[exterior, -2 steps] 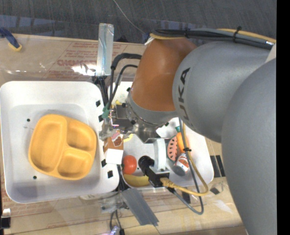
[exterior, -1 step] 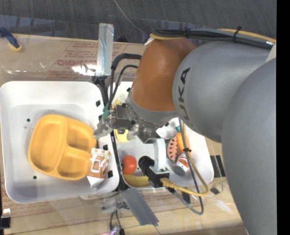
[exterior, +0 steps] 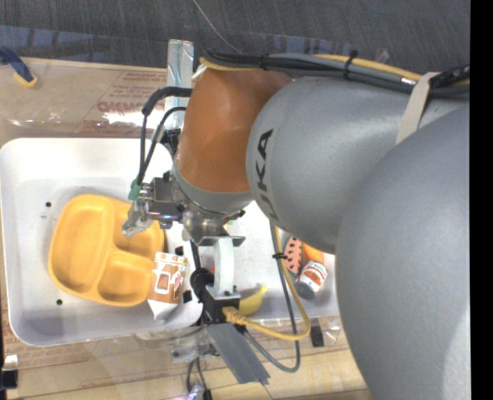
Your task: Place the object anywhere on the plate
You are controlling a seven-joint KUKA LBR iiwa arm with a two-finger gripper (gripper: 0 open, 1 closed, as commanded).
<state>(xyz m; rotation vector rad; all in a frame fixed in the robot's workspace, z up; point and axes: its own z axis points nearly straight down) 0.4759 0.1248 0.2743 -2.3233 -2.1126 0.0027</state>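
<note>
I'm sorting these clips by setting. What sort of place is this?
Probably a robotics lab test bench, not a home kitchen: a big grey and orange industrial arm with loose cables reaches over a shallow white bin holding a yellow sectioned plate and a few small packaged items.

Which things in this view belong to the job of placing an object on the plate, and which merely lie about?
Belong to the job:
yellow divided plate
gripper, over the plate's right rim

Lying about:
small orange-and-white carton at the plate's edge
banana
orange-and-white bottle
blue-and-yellow clip outside the bin
</note>
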